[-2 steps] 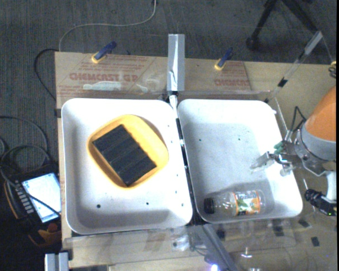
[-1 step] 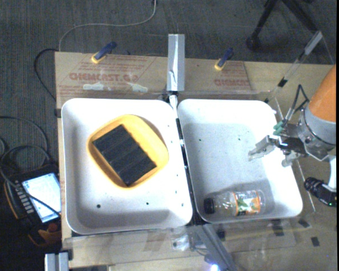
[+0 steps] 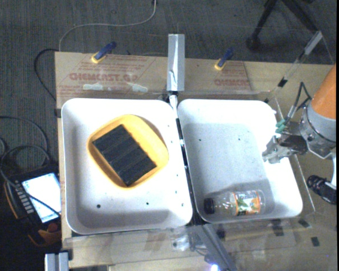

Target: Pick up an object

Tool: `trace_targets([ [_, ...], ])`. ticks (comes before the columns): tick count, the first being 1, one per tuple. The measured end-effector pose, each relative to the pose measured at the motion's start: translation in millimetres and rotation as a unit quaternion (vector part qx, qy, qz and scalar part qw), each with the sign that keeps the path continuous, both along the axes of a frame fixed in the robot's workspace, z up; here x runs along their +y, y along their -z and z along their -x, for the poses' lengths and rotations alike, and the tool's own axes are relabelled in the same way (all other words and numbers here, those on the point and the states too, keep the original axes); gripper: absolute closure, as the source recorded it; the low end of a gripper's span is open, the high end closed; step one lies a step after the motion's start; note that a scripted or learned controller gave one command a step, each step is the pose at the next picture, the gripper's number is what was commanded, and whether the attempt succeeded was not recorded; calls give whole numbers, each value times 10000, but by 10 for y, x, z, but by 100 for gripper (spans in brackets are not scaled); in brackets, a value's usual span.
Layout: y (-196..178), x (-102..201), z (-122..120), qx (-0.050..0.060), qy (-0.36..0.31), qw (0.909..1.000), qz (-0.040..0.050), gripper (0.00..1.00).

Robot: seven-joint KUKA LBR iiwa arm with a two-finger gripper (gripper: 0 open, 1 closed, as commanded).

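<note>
Bench bins: left bin (image 3: 73,151) holds a yellow dish (image 3: 155,134), right bin (image 3: 226,123) a bottle (image 3: 237,202); gripper (image 3: 273,153) state unclear.

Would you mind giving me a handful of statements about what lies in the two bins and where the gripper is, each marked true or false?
1. The plastic bottle lies on its side in the right bin. True.
2. The yellow dish sits in the right bin. False: it rests in the left bin.
3. A dark ridged block lies on the yellow dish. True.
4. The gripper is above the left bin. False: it is at the right edge of the right bin.
5. The bottle stands upright at the far wall of its bin. False: it lies flat along the near wall, cap toward the left.
</note>
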State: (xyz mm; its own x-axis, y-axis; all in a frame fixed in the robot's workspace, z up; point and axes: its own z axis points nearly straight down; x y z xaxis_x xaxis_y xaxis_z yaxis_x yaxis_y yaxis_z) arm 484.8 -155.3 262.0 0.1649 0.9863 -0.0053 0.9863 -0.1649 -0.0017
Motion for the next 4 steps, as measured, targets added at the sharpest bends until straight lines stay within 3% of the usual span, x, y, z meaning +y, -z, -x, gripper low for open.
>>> trace_targets([
  [1,0,-3,1,0,2,10000,3,0],
  [2,974,-36,14,4,-937,9956,-34,0],
  [3,1682,-476,-5,-28,-2064,9785,-19,0],
  [4,978,131,-365,-8,-1381,9904,-27,0],
])
